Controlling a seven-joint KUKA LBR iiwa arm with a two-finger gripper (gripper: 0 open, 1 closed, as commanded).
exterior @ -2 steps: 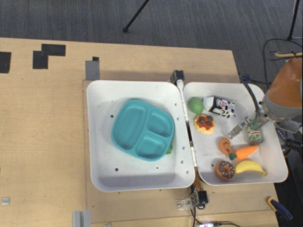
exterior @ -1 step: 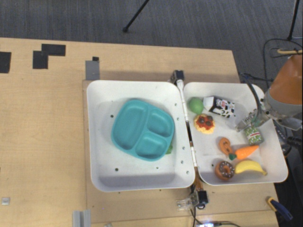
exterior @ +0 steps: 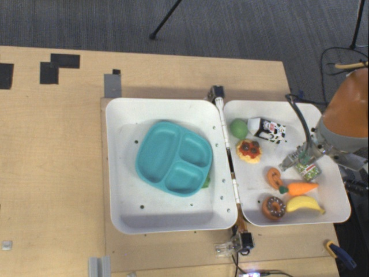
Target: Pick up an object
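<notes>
Item: my gripper. It hangs over the right bin, toward its right side, the arm coming in from the right above it. What shows is a tangle of metal and a patch of green; whether my fingers are spread, closed, or on anything, I cannot tell.

Item: right bin, contents. All the loose pieces lie here, which is why I am over this side.
- Green ball, upper left, near the dividing wall.
- Black-and-white toy, just beside the ball, lying flat.
- Pizza-like piece, yellow with red topping, below the ball.
- Orange rounded piece, mid-bin, just left of my gripper.
- Carrot, lying on its side directly below my gripper, nearest candidate by my judgement.
- Banana, just beneath the carrot, close to the front wall.
- Doughnut, dark, sprinkled, left of the banana.

Item: left bin. It holds a teal divided tray, tilted a little, with a sliver of something green showing at its lower right edge. It is large and flat, a poor fit for two fingers, so I judge it is not the target.

Item: status. Nothing is visibly lifted. The carrot, banana and orange piece crowd together, so a descent there risks nudging a neighbour rather than taking one cleanly.
</notes>
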